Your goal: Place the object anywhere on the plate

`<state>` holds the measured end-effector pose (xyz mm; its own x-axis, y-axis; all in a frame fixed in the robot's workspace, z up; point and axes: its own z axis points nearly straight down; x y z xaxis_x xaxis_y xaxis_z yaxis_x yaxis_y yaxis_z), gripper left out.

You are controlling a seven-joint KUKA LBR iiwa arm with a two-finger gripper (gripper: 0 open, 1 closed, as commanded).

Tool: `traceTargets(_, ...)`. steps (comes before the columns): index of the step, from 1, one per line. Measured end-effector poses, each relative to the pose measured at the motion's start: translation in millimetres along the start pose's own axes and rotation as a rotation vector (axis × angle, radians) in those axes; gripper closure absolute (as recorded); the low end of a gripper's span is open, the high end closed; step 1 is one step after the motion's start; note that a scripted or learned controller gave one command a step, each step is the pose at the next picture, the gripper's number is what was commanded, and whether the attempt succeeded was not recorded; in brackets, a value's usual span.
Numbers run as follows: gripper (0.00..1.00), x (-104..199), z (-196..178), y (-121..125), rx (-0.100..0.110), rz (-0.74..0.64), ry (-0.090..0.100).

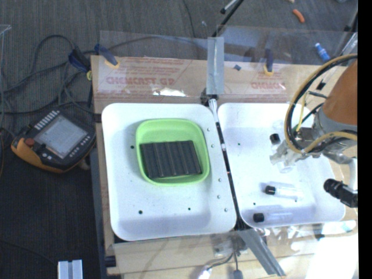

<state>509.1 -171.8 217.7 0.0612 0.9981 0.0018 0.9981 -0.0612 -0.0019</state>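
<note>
A green square plate (145, 133) rests in the left white bin (122, 208). A dark ridged rectangular object (171, 159) lies flat on the plate, covering its middle and lower part. My gripper (283, 157) hangs over the right bin (244, 127), low near its right side, well apart from the plate. Cables and the arm's wrist partly hide it.
In the right bin lie a clear tube with a black cap (279, 189), a second capped tube (272, 217) near the front wall, and a small black piece (274, 138). A metal divider (214, 68) runs behind the bins. A teach pendant (55, 141) sits left of the bench.
</note>
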Motion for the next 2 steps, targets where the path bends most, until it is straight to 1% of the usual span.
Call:
traceTargets(1, 0.0, 0, 0, 0, 0.0, 0.0, 0.0)
traceTargets(2, 0.0, 11, 61, -27, 0.002, -0.008, -0.001)
